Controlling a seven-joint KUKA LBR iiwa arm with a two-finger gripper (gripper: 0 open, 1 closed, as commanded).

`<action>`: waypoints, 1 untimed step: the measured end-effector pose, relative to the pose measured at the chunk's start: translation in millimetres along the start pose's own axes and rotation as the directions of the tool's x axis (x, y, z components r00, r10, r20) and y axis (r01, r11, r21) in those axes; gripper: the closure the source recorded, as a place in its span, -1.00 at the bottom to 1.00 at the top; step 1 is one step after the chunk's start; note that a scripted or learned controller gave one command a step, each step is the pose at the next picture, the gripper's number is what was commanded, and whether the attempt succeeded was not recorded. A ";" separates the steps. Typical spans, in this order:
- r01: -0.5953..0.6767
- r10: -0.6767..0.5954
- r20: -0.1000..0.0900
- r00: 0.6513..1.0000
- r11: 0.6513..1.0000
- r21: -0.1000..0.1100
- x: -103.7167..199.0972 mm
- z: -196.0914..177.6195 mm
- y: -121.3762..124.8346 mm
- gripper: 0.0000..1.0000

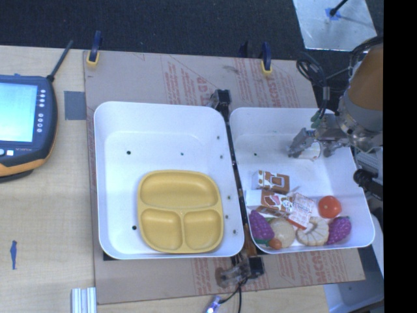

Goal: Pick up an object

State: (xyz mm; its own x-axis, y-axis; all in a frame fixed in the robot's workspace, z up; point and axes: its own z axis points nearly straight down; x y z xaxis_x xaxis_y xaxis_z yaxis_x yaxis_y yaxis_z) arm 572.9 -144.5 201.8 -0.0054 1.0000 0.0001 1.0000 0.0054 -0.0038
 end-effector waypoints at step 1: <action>0.001 -0.001 0.001 1.000 1.000 0.000 36.6 43.2 -21.6 -1.00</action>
State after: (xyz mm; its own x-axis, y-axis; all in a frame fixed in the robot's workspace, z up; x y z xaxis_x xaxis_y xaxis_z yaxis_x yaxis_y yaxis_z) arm 550.9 -108.0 158.7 -0.0064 1.0000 -0.0006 1.0000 0.0064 -0.0042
